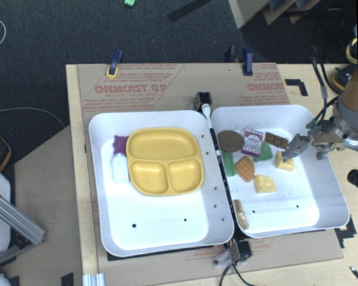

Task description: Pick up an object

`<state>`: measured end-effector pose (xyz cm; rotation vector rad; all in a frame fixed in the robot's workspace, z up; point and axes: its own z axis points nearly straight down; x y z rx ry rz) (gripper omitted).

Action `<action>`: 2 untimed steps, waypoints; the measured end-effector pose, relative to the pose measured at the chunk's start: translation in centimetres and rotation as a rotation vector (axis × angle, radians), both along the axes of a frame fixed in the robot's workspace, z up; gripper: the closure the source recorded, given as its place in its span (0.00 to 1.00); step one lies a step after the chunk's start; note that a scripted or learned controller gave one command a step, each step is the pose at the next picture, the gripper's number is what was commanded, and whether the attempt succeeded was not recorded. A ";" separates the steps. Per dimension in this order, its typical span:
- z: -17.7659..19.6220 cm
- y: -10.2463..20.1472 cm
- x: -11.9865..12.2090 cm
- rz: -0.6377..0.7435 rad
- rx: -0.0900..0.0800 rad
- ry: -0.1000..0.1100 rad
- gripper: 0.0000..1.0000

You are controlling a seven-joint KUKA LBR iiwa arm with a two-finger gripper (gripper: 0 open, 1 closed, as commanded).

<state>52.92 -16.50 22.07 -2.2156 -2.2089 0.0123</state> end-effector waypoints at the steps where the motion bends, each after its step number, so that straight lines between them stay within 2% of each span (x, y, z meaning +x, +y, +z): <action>1: 0.7 0.0 0.3 0.003 -0.003 -0.013 0.00; 2: -4.9 0.8 1.0 0.004 -0.001 -0.008 0.00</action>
